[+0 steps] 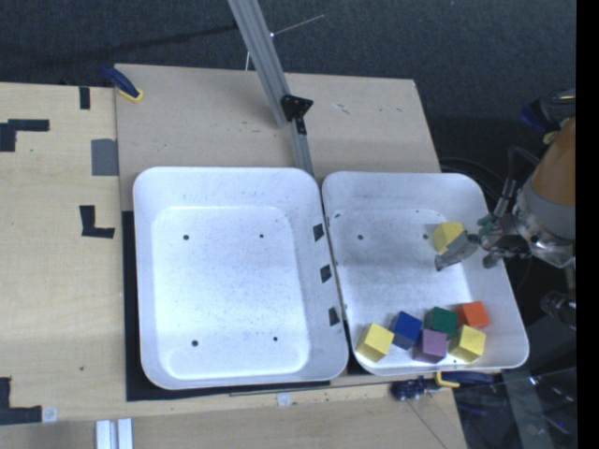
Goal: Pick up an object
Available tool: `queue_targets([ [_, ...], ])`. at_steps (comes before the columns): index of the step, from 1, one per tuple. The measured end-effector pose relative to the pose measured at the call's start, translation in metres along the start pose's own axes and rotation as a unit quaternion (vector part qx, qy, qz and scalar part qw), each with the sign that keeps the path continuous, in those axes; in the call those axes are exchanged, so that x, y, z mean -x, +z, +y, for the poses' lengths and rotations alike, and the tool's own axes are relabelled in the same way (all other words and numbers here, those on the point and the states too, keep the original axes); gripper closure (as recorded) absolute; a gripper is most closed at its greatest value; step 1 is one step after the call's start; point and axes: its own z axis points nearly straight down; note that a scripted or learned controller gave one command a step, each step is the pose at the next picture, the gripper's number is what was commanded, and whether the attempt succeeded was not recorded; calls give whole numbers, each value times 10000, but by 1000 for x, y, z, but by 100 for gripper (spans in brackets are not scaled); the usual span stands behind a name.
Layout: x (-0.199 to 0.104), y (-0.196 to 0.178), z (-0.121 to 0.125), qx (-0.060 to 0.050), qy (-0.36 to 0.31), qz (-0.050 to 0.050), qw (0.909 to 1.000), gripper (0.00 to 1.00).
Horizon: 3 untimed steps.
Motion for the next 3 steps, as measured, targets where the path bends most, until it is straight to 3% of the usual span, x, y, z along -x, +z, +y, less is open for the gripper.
queue_targets([
  [1,0,0,0,1,3,-1,10000,0],
  [3,-1,113,1,-2,5,-10,10000,0],
])
